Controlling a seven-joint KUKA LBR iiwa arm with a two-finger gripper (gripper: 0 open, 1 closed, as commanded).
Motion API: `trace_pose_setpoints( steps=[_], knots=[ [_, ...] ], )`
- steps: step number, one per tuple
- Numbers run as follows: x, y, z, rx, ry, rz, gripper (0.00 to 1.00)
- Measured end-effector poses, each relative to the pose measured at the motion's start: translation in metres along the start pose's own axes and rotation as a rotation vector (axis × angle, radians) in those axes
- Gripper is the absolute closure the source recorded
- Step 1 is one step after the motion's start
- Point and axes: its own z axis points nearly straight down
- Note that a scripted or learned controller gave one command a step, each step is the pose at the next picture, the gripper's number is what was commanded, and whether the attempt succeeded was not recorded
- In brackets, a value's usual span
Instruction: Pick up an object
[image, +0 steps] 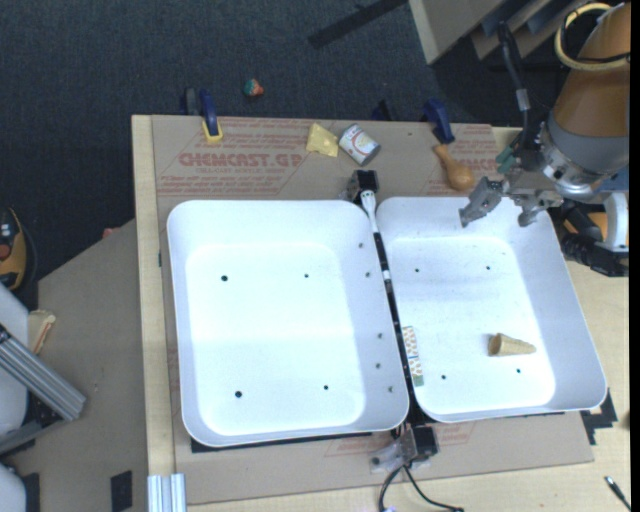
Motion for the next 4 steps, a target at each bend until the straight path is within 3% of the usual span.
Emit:
trace_pose_setpoints(
  steps=[1,2,3,4],
  knots=[
    [0.043,-0.003,-0.159,-0.022,-0.002,-0.006,0.00],
    [0.040,-0.004,-0.158,-0.006,-0.003,-0.002,1.00],
    [0.078,0.036,-0.043,0.006,0.001,-0.004,1.00],
    [0.121,0.042,-0.180,-0.020,0.000,-0.006,1.00]
  ],
)
